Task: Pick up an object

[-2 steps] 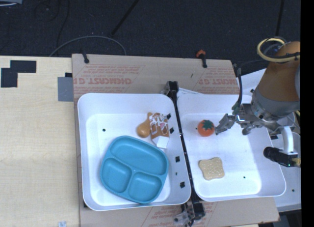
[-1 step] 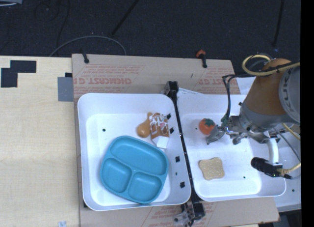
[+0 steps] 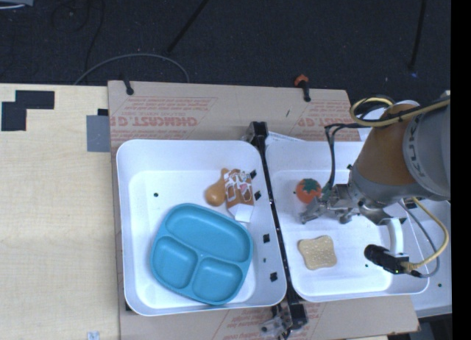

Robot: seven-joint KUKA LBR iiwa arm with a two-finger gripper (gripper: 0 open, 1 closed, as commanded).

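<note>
While the pale wooden table [image 3: 51, 206] sits under a dark room, you see two white bins [image 3: 136, 184]: one blue divided plate [image 3: 200, 252] and one brown toy [image 3: 229, 188] left, one toast slice [image 3: 317, 252] and one red-orange ball [image 3: 307, 189] right. Your tool [image 3: 318, 210] hangs between ball and toast; grip unclear.

Both white bins [image 3: 140, 184] present smooth, faintly glossy plastic; the blue divided tray [image 3: 200, 252] is smooth plastic with a dull sheen. The board [image 3: 221, 110] beneath is matt brown cardboard with red print, lying on a pale wood-grain bench [image 3: 51, 221]. The tan slice [image 3: 317, 252] appears rough and matt.
</note>
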